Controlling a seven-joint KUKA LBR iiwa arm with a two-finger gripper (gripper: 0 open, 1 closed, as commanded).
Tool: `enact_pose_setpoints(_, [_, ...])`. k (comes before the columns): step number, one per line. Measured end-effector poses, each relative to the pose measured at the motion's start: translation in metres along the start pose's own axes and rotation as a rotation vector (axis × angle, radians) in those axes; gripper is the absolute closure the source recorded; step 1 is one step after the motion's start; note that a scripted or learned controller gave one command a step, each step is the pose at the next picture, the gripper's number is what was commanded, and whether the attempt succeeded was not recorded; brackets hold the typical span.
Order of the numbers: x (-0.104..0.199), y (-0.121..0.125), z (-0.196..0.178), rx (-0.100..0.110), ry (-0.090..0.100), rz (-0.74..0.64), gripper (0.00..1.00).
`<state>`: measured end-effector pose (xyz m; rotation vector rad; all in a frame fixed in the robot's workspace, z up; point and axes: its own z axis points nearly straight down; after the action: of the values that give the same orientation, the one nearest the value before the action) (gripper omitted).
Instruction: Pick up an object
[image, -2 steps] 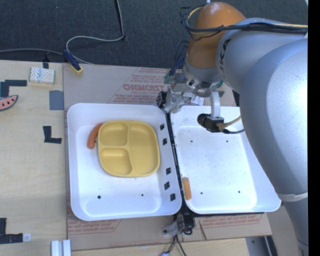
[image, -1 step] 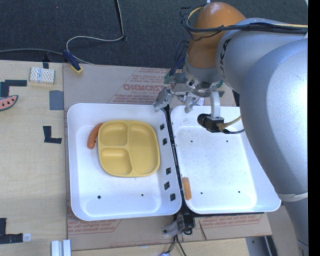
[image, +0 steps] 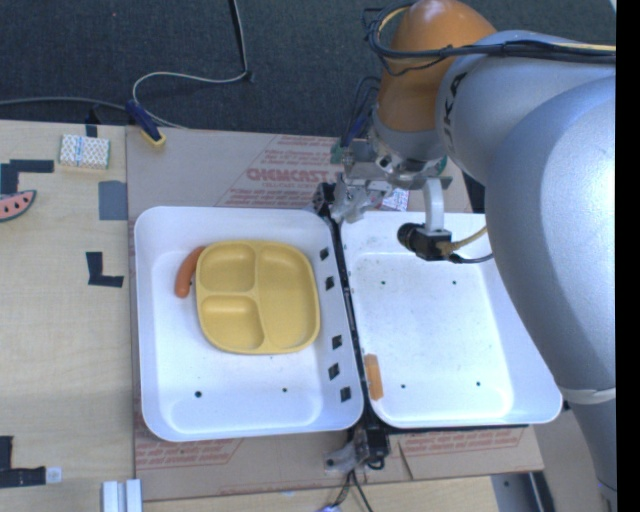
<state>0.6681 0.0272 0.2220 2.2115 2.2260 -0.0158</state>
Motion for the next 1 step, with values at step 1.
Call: enact_pose_setpoints(1, [-0.0003, -0.0001, 0.0002, 0.0, -0.001, 0.0, 0.0])
